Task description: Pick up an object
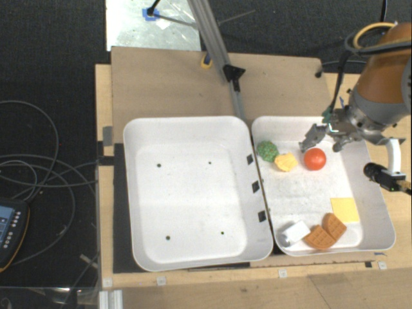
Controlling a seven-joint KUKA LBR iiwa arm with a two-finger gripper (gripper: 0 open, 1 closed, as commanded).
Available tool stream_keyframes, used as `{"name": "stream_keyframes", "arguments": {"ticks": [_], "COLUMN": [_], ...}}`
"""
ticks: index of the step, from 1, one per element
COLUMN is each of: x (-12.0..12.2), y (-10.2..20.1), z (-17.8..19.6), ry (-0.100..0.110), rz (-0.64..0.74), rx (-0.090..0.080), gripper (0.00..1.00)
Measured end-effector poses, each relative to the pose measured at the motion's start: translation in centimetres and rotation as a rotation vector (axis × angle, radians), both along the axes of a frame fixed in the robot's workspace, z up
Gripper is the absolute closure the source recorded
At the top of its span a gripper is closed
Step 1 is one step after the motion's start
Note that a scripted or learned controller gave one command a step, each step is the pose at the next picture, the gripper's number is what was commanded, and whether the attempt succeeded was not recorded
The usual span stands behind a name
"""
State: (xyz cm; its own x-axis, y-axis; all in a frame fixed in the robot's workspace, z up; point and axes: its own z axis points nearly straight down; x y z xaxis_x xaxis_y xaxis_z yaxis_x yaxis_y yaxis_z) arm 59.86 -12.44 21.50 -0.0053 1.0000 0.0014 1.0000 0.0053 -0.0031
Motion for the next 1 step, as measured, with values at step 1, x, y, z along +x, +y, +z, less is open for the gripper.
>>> {"name": "stream_keyframes", "arguments": {"ticks": [1], "x": [0.08], "y": [-0.02], "z": [0.21], "ry": [-0.004], "rz": [-0.001], "rx": [-0.001], "gripper": [0.00]}}
